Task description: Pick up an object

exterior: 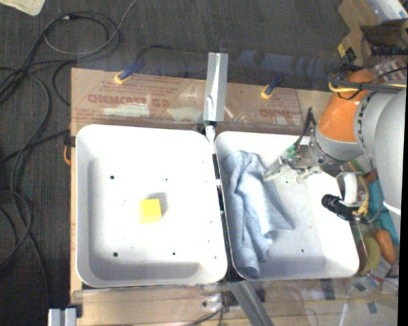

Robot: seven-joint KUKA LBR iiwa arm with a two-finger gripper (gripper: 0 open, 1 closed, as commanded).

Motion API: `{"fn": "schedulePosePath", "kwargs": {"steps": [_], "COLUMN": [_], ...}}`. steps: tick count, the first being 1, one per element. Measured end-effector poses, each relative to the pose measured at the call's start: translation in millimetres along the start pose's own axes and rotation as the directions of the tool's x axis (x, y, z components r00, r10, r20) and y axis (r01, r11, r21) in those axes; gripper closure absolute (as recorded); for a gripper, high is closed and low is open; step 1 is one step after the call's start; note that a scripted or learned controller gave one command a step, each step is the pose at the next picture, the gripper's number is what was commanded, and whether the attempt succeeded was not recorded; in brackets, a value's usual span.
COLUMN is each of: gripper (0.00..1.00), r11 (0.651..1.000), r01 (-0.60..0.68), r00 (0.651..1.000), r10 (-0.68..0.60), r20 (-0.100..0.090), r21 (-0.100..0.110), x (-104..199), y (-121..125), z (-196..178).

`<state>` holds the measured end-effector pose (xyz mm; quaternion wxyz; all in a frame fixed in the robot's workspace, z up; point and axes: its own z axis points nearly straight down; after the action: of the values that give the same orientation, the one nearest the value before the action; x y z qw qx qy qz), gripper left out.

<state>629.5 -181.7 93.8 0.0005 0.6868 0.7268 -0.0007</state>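
A crumpled grey-blue cloth [254, 203] lies along the left side of the right bin [321, 255]. A small yellow block [150, 210] sits near the middle of the left bin [96, 154]. My gripper [289, 168] hangs over the upper part of the right bin, just right of the cloth's top edge, with its fingers pointing left and down. I see nothing held between them.
The arm's grey body and orange band [341, 121] fill the right side above the right bin. A metal divider post [215, 85] stands behind the gap between the bins. Cables lie on the floor at left.
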Motion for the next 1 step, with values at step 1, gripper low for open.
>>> {"fn": "schedulePosePath", "kwargs": {"steps": [1], "gripper": [0.0], "r11": [1.0], "r01": [-0.008], "r00": [1.0], "r10": [0.008], "r20": [0.001], "r21": [-0.002], "x": [-43.6], "y": [37.5], "z": [-59.6]}}
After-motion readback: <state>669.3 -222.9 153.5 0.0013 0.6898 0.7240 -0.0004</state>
